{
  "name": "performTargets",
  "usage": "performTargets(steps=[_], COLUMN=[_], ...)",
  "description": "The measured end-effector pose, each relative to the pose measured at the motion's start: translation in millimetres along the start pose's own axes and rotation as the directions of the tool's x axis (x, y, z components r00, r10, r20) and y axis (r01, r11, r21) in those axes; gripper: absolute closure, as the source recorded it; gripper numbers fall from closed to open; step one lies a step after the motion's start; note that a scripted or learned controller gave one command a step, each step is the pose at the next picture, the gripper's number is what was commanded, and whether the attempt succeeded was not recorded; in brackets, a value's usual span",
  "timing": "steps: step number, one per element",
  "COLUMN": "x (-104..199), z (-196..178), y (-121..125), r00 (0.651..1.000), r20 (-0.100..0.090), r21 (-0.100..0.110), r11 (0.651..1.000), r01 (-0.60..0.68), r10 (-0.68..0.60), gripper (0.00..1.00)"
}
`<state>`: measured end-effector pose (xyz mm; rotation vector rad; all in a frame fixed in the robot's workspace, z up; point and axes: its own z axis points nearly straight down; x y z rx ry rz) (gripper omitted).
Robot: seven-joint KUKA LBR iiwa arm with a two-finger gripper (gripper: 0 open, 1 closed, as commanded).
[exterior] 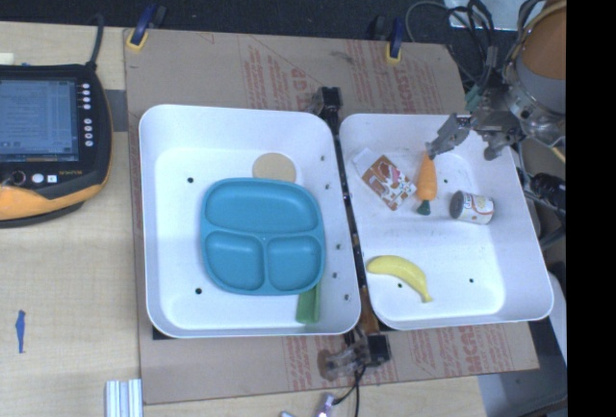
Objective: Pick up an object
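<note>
The right bin (pixel 500 295) holds an orange carrot (pixel 426 180), a small can lying on its side (pixel 472 207), a yellow banana (pixel 399 276) and a printed snack packet (pixel 387 180). My gripper (pixel 469 143) hangs over the far right part of this bin, just beyond the carrot and the can. Its two fingers are spread apart and it is open, with nothing between them. The left finger (pixel 443 138) ends close to the carrot's top.
The left bin (pixel 164 213) carries a blue divided plate (pixel 262 234), a tan disc (pixel 274 166) behind it and a green item (pixel 308 307) at its front edge. A control tablet (pixel 43 131) lies on the bench at far left. Cables hang behind the arm.
</note>
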<state>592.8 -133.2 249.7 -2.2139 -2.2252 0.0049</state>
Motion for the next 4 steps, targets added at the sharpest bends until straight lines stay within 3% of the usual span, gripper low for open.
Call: performTargets(steps=[1, 2, 3, 4], x=[-33, -36, -36, 26], z=[100, 159, 147, 70], y=[48, 63, 64, 65], r00=[1.0, 1.0, 1.0, 1.0], r20=[0.002, 0.001, 0.001, -0.001], r21=[0.002, 0.004, 0.003, -0.003], r11=[1.0, 1.0, 1.0, 1.0], r01=[0.0, 0.003, 0.006, -0.001], r10=[0.0, -0.003, -0.006, 0.001], gripper=[0.0, 0.0, 1.0, 1.0])
